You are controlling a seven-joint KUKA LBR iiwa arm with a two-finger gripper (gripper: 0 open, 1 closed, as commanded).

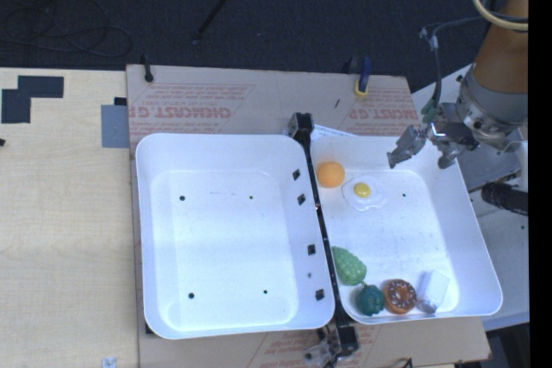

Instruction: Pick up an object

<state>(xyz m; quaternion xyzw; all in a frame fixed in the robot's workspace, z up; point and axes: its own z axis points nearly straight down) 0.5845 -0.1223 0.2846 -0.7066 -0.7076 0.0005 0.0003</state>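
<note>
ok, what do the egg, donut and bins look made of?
Egg: likely moulded plastic toy, glossy; flat white with a bright yolk. Donut: probably plastic or rubber, brown with speckled sprinkles; finish too small to tell. Bins: thin white plastic, smooth, with soft sheen and rounded formed rims.

In the right bin (483,271) we see six small things: an orange ball (330,174) near the far left corner, and just beside it a fried egg (362,192), flat, white with a yellow yolk. Along the near side we find a light green leafy piece (348,265) by the left wall, a dark teal lump (371,300) touching its near end, a brown sprinkled doughnut (399,296) lying flat beside the lump, and a pale white block (434,289) tilted just right of the doughnut.
</note>
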